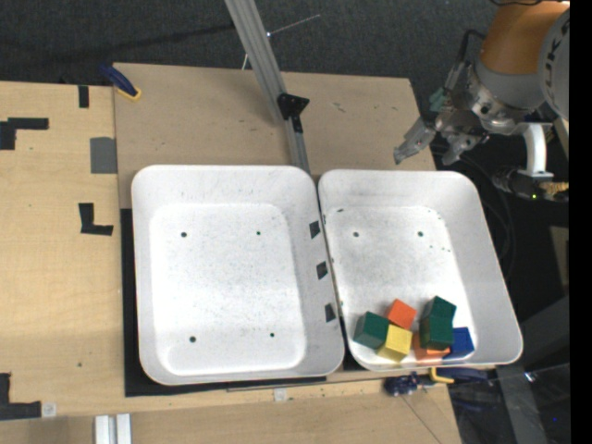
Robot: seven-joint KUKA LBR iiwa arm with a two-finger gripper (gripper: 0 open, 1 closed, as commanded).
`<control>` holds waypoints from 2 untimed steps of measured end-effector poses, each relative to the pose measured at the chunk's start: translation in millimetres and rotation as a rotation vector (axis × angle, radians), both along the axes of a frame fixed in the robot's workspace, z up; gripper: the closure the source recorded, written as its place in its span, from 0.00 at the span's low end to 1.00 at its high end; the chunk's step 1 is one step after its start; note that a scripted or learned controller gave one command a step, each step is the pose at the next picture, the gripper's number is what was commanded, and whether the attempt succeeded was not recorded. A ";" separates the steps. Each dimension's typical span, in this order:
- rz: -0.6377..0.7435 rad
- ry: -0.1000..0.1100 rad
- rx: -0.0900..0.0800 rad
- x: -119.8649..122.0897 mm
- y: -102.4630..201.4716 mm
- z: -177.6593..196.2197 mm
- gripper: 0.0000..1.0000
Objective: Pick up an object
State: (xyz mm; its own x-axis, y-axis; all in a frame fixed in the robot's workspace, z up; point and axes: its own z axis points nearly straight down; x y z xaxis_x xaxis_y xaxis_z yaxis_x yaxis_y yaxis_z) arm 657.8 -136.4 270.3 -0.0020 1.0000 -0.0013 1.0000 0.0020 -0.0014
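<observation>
The two white bins (pixel 227 178) look like speckled matt plastic; the bench (pixel 185 109) is pale matt wood; the slanted pole (pixel 254 35) is brushed metal.

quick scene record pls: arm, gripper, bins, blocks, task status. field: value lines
arm: grey with orange band, at upper right, beyond the far edge of the right bin
gripper: above the bench off the bin's far right corner, nothing seen in it; open or shut unclear
left bin: white, shallow
blocks: clustered in the right bin's near corner; two green blocks, orange block, yellow block, blue block
spacing: blocks touch or overlap, a further orange piece partly hidden
task status: no block picked yet
</observation>
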 end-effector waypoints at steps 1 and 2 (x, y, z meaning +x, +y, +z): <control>0.001 0.005 0.001 9.1 4.3 -55.2 0.00; 0.001 0.005 0.000 16.3 5.8 -103.6 0.00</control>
